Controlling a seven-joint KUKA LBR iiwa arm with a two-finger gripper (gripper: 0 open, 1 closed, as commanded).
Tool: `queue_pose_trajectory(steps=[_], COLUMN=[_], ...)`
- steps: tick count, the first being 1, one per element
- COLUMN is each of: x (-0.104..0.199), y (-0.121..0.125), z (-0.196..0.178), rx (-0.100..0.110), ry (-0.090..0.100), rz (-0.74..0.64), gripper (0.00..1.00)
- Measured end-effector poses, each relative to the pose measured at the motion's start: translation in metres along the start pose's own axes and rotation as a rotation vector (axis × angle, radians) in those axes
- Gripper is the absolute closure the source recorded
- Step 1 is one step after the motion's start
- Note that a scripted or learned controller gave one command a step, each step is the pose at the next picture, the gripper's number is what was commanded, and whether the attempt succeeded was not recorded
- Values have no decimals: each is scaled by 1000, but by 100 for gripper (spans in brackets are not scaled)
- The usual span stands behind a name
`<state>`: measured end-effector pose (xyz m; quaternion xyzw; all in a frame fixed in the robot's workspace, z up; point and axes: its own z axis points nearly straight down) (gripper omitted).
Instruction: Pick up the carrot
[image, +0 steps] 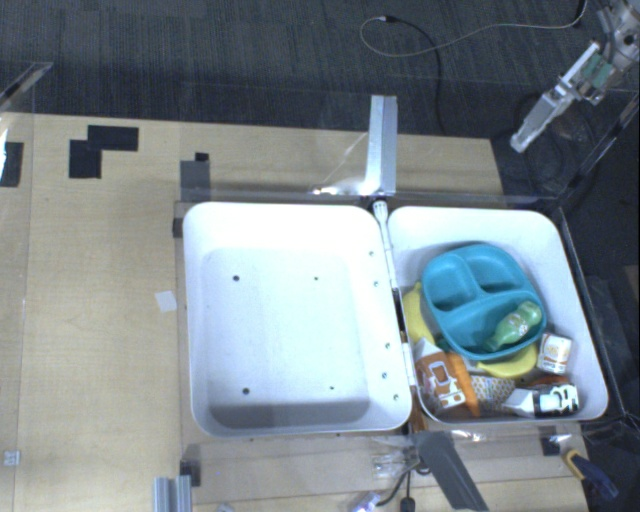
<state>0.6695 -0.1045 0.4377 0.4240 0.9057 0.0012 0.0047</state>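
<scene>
The left bin (200, 300) sits well apart from the gripper, far to its left and below it in the camera view. A metal post (383, 140) rises at the rear seam between the two bins, to the gripper's left at roughly its height in the picture. The right bin (575, 270) lies below and slightly left of the gripper. In it, an orange packet (442, 380) rests against the near-left corner. Just beside the packet, an orange-brown tapered shape, taken to be the carrot (488, 396), lies along the near wall, partly covered and hard to make out. A blue divided plate (478, 292) sits above it, overlapping a yellow item (412, 318) and carrying a green bottle (517, 324). A small jar (554, 353) and a black-and-white tube (548, 401) occupy the near-right corner. The gripper (527, 130) hangs outside the bins, beyond the rear-right corner, well apart from the carrot. Whether it is open or closed cannot be determined.
</scene>
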Motion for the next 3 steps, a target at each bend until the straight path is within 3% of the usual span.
queue_pose_trajectory(steps=[2,3], x=[8,-8], y=[-4,-23], z=[0,-1], rx=[-1,-1], ry=[-1,-1], rz=[-426,-480], gripper=[0,0])
